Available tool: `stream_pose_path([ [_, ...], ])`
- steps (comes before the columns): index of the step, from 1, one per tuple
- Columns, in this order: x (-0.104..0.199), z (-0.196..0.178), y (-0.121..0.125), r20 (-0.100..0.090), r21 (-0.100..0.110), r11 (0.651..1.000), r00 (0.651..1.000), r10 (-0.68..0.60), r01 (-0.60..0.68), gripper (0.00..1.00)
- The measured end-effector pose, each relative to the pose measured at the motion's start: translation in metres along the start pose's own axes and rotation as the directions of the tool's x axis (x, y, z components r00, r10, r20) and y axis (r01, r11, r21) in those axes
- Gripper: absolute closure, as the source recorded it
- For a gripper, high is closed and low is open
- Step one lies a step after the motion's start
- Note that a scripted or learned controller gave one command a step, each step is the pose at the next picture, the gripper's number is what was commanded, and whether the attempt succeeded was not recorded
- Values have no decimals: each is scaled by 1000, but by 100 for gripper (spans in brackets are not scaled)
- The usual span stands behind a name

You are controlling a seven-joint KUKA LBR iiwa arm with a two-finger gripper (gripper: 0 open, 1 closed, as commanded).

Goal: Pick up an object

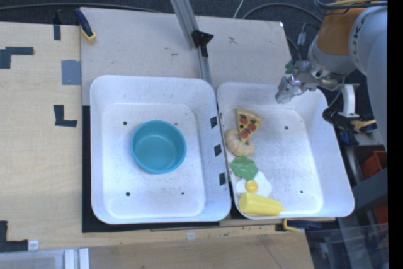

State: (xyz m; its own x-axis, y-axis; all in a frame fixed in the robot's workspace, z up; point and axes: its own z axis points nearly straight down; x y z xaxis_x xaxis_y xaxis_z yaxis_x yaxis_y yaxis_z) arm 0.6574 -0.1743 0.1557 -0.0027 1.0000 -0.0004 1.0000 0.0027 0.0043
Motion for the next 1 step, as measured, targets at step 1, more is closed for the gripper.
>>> stream_pose_path([
  [1,6,-60,9,1,-2,1000,1000,0,0,100],
])
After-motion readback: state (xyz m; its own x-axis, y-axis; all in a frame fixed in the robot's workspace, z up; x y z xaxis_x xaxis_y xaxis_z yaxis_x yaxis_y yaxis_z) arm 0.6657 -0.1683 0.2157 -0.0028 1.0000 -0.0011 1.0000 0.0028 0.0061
